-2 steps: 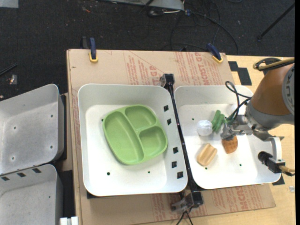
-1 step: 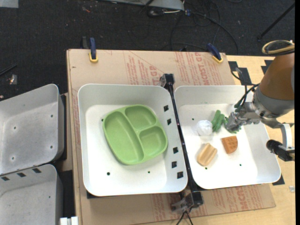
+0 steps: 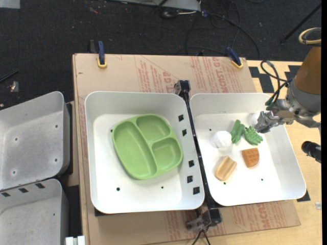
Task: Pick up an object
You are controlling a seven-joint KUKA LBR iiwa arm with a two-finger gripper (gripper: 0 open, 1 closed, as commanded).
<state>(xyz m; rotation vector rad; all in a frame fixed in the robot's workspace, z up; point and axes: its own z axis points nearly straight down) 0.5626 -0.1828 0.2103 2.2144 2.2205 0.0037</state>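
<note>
The right bin (image 3: 286, 188) holds a small group of toy foods: a white round piece (image 3: 223, 139), a green leafy piece (image 3: 237, 131), a second green knobbly piece (image 3: 252, 136), an orange waffle-like piece (image 3: 250, 157) and a tan bread-like piece (image 3: 225, 168). My gripper (image 3: 263, 121) hangs at the right bin's upper right, just right of and above the knobbly green piece. Whether anything sits between its tips is too small to make out.
The left bin (image 3: 102, 188) holds a green divided plate (image 3: 147, 146). A black divider with clips (image 3: 190, 137) runs between the bins. Grey metal trays (image 3: 30, 137) lie off the bench at the left. Blue and yellow clamps (image 3: 101, 55) hold the board's back edge.
</note>
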